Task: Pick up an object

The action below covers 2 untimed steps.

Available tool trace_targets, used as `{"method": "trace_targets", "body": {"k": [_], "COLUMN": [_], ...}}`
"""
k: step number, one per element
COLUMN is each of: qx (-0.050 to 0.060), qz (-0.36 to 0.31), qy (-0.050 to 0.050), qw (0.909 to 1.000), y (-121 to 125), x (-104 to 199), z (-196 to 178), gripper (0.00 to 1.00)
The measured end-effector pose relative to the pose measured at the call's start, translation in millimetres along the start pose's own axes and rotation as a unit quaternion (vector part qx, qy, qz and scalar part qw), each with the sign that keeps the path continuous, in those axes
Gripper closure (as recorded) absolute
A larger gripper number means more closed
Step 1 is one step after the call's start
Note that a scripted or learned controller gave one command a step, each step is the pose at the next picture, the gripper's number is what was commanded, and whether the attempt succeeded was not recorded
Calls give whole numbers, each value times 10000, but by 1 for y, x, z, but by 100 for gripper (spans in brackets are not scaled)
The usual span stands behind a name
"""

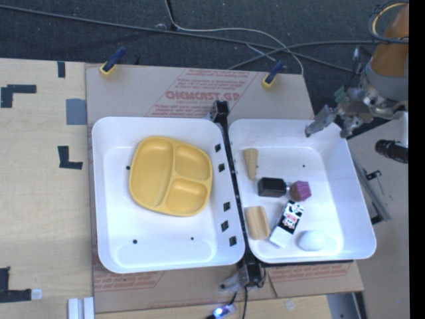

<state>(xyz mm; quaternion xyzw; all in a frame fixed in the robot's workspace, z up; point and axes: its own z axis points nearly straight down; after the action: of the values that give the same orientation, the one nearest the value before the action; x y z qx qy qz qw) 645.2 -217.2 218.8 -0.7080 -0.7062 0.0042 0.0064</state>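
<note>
Setting: two shallow white bins sit side by side on a cardboard sheet (199, 92) on a wooden bench, seen from above at a slant.
Left bin (109, 178): holds a yellow divided plate (170, 175) with three sections, lying flat near the middle.
Right bin (345, 178): holds six small things, all in its left and lower part.
Cone (250, 162): a tan cone near the upper left of the right bin, close to the divider.
Black block (271, 187): a small dark block near the middle, just beside a purple piece (301, 191) on its right.
Bread roll (256, 222): a tan oblong near the lower left of the right bin.
Carton (286, 224): a small white carton with black spots, tilted, just right of the roll.
White egg (312, 240): a pale rounded shape at the lower right, just beside the carton.
Arm: grey with an orange band, at the upper right corner.
Gripper (325, 123): above the upper right rim of the right bin, well apart from every object, holding nothing; I cannot tell how its jaws stand.
Cables: dark and pale wires cross the dark floor beyond the bins.
</note>
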Motion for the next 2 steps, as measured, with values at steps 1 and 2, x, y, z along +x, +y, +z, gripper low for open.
{"method": "trace_targets", "body": {"k": [1,2], "qx": [-69,-54], "qz": [-19,-24], "qy": [-16,-20], "qw": [10000,10000], "y": [3,2], "x": [1,5], "z": [-10,34], "gripper": [0,0]}}
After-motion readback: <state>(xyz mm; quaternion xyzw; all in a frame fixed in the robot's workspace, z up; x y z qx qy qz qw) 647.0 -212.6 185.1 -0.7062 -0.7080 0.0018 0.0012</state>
